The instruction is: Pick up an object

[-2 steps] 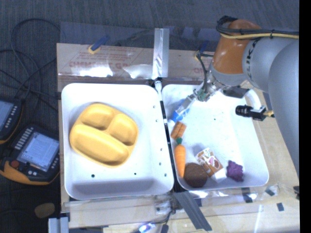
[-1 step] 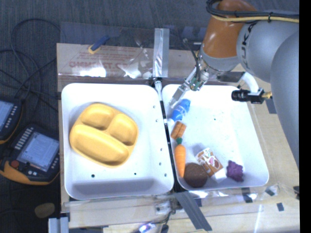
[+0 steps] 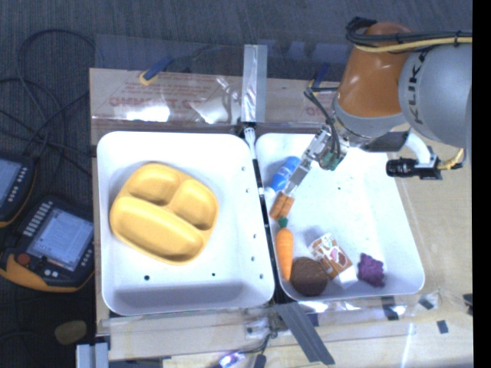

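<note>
Two bins (image 3: 230, 297), one yellow tray (image 3: 163, 211), two carrots (image 3: 284, 253), perhaps five other items.

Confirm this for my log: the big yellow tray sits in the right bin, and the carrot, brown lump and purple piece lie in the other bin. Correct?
Not quite. The camera view shows the yellow tray in the left bin; the carrot, brown lump and purple piece lie in the other, right bin.

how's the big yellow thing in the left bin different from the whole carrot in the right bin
The large yellow moulded plastic tray is far bigger than the small orange carrot. The yellow tray is broad, lumpy and divided into rounded sections; the carrot is slim and tapered. The tray lies alone in the middle of the left white bin; the carrot lies along the left wall of the right white bin, touching a brown round object. Both lie flat, untouched by the tool.
</note>
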Robot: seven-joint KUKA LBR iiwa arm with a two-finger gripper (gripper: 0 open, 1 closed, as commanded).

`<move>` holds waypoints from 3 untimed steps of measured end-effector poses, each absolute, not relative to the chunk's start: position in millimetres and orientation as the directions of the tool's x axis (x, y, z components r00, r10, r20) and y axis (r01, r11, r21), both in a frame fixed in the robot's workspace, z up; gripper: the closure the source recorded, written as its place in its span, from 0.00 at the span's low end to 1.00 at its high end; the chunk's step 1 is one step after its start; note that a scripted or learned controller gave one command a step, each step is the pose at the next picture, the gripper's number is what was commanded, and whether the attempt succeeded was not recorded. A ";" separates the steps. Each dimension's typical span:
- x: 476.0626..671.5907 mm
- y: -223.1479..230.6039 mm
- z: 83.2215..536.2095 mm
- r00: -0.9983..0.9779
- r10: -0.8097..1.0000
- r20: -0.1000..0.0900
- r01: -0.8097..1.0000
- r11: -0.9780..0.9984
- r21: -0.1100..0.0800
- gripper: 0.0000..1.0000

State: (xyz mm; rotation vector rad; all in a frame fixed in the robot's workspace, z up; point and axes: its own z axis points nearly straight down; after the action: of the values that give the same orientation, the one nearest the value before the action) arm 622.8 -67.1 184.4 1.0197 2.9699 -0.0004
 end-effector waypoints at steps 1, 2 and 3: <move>611.7 -132.7 268.7 -0.904 0.427 -0.004 0.427 0.904 0.001 0.00; 609.3 -52.4 184.3 -0.974 0.228 -0.002 0.228 0.974 0.002 0.00; 643.1 16.1 184.1 -0.974 0.228 -0.001 0.228 0.974 0.003 0.00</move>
State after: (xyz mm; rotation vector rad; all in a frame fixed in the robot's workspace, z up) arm 643.1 16.1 184.1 0.3599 3.1191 0.0037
